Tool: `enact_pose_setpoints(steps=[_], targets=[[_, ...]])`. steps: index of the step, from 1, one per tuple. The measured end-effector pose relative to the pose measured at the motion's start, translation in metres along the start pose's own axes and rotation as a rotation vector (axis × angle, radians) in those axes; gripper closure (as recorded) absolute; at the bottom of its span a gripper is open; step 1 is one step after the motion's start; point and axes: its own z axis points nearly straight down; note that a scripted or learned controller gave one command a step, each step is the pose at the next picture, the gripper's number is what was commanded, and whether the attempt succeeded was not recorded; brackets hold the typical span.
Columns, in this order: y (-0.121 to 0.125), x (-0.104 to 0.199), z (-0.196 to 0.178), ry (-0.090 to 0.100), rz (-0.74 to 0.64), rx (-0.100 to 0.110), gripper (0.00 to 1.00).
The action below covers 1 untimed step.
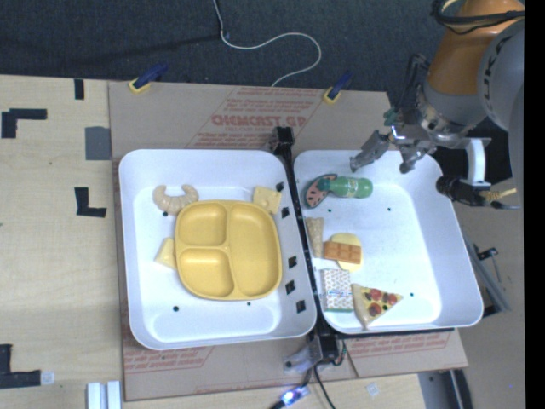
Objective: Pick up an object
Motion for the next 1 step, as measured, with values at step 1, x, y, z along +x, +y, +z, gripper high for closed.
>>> enact_pose_setpoints(steps=[1], targets=[[0.0025,0.0001,-0.0084,-0.002,-0.003,-0.013,0.0]])
